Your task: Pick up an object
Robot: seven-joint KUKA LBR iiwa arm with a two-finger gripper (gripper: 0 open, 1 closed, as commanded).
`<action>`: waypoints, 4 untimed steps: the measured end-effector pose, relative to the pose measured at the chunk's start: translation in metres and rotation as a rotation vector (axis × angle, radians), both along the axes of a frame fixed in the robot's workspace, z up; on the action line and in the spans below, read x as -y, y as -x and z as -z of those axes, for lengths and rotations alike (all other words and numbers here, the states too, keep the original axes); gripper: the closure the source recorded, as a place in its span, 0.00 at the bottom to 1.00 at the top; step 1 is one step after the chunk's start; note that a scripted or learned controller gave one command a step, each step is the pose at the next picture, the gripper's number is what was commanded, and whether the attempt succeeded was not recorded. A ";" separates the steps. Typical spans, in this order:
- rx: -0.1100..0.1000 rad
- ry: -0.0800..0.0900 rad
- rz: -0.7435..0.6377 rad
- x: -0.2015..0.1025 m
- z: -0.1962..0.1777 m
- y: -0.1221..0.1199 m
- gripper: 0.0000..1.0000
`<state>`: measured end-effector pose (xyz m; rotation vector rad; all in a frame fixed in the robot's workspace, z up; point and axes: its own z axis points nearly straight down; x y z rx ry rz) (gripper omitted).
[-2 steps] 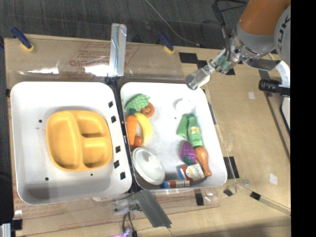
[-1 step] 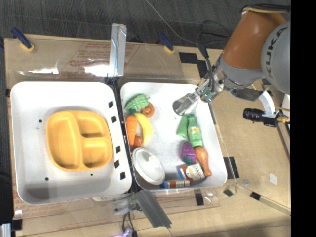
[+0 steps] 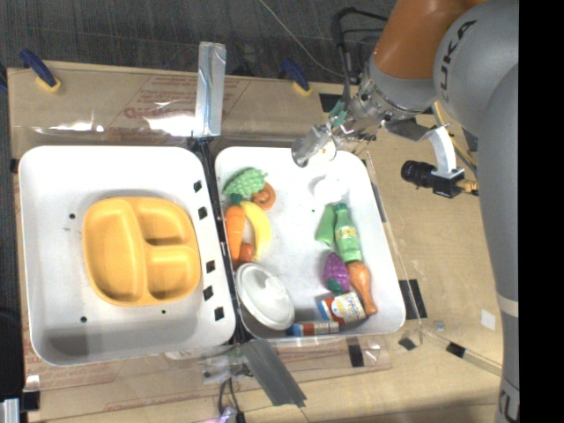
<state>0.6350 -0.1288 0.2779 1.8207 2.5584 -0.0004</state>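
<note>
My gripper (image 3: 310, 149) hangs over the far rim of the right bin (image 3: 385, 236), above a bare patch of its floor. Nothing shows in it. Below it in the bin lie a green bottle (image 3: 343, 228), a purple toy vegetable (image 3: 336, 271) and an orange one (image 3: 362, 288). Along the bin's left side are a green leafy toy (image 3: 244, 183), a small orange fruit (image 3: 264, 197), a carrot (image 3: 234, 227) and a banana (image 3: 259, 223). At the near end sit a white bowl (image 3: 264, 296) and a small can (image 3: 345, 307).
The left bin (image 3: 35, 236) holds a yellow divided tray (image 3: 141, 247). A metal divider (image 3: 210, 86) stands upright between the bins at the back. The grey arm with its orange band (image 3: 423, 25) reaches in from the upper right. A black fixture (image 3: 432, 176) sits right of the bin.
</note>
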 end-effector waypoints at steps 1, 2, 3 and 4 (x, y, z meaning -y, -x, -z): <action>-0.001 0.000 0.095 0.015 0.001 -0.022 1.00; 0.001 0.001 0.291 0.060 -0.044 -0.011 1.00; -0.007 -0.001 0.229 0.074 -0.001 -0.022 1.00; -0.005 0.000 0.262 0.072 0.013 -0.022 1.00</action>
